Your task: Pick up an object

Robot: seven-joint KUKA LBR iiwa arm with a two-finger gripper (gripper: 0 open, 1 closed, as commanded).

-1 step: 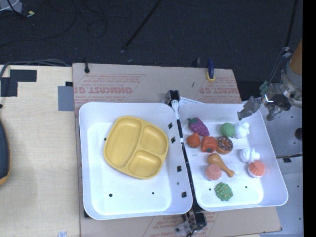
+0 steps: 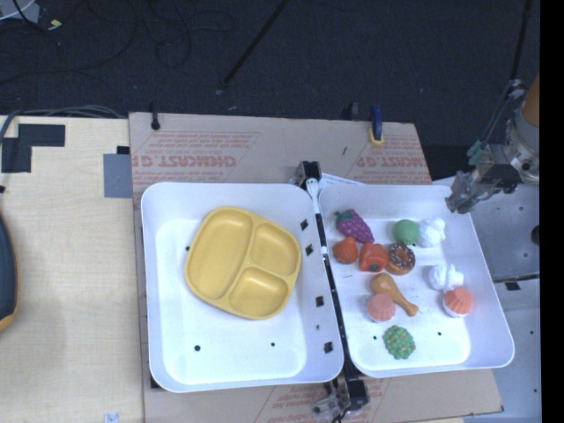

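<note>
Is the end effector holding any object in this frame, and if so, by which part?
Nothing is held: the end effector sits at the right bin's upper-right edge, apart from the toy food.

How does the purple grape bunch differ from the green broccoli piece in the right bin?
The grape bunch is purple, the broccoli piece green. The grapes lie elongated and slanted near the bin's far left corner; the broccoli is rounder and sits alone near the near rim. Both look knobbly and lie in the right bin.

At about three o'clock in the camera view the arm (image 2: 527, 139) shows a patch of orange at the frame's edge above pale grey, rounded housing. Thin dark cables run down beside it at its nine o'clock side. Below hangs the gripper (image 2: 460, 196), a blocky grey-metal assembly with dark, shadowed parts.
</note>
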